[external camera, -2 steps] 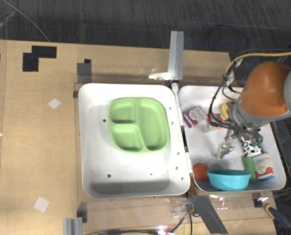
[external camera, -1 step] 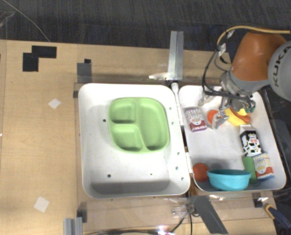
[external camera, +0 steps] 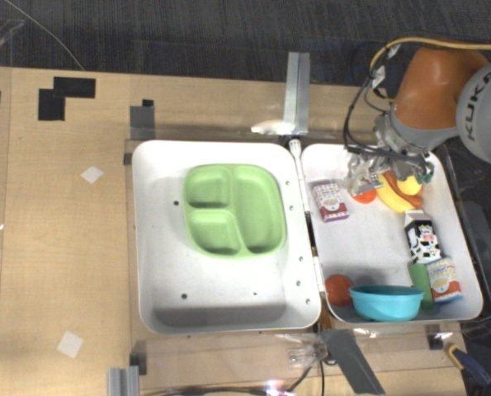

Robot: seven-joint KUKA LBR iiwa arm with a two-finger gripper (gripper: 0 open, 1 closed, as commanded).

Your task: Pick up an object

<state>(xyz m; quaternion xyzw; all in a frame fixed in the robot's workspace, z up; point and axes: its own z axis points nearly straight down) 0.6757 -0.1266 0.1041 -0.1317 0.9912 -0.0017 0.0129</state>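
Two white bins sit side by side on the worktop (external camera: 55, 246). The left bin (external camera: 158, 304) holds one green divided plate (external camera: 233, 209). The right bin (external camera: 369, 242) holds one banana (external camera: 398, 192), its long axis slanting down toward the right, beside one orange piece (external camera: 363, 194), one small carton (external camera: 330, 200), one cow-print carton (external camera: 422, 242), one bottle (external camera: 441, 279), one blue bowl (external camera: 385, 302) and one red ball (external camera: 337, 287). The gripper (external camera: 369, 172) is low over the orange piece; I cannot tell how far the jaws are parted.
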